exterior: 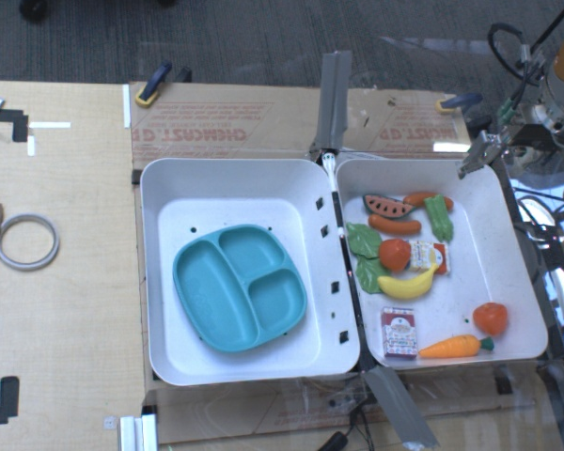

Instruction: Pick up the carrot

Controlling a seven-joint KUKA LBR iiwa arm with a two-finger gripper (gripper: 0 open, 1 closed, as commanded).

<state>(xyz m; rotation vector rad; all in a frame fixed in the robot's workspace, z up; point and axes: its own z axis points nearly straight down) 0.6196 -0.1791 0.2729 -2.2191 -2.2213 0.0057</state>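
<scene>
Near the right bin's (508, 205) front edge lies the carrot (449, 348), beside a tomato (490, 318) and card (399, 333). It looks light, stiff, smooth; grip across its thick middle. Jaws: cannot tell.

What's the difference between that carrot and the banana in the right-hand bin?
The carrot is orange with a small green stub at its right end; the banana is yellow. The carrot is straight and tapers to a point; the banana is curved. The carrot lies near the bin's front edge beside a small red box; the banana sits mid-bin against a tomato and leaves. Both lie flat in the right bin.
</scene>
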